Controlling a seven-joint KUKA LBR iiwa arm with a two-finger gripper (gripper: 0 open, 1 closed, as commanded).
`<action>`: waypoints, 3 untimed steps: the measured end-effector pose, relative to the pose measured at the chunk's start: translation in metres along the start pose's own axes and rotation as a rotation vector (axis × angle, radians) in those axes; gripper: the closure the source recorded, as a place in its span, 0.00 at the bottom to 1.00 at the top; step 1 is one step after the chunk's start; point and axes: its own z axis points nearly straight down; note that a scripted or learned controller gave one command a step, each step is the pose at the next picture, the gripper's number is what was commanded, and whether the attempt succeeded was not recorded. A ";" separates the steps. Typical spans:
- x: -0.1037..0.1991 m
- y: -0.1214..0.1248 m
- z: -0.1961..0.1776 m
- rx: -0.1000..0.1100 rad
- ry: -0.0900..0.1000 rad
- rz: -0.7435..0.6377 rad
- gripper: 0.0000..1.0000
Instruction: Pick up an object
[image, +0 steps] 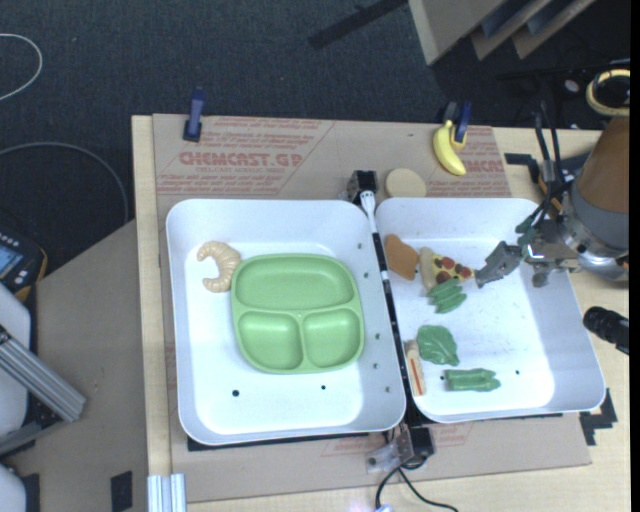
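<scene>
Gripper (500, 266) fingers apart, holding nothing, over right bin (560, 340), near pizza slice (442, 267)

A yellow banana (449, 152) and a pale round disc (405, 183) lie on the brown surface (270, 160) beyond the bins, near two blue clamps (193, 115).

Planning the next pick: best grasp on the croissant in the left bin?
Probably straight down onto the thick middle of the croissant, fingers closing across the arch. It lies flat, curved like a C with tapered tips pointing toward the green tray, whose rim sits close on that side. So place the fingers on the near and far flanks of the arch, away from the tray and the bin wall.
</scene>
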 end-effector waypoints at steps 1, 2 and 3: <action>0.042 -0.057 0.121 0.011 0.005 0.000 0.00; 0.039 -0.054 0.116 0.001 0.000 0.001 0.00; 0.032 -0.054 0.143 0.004 0.002 0.000 0.00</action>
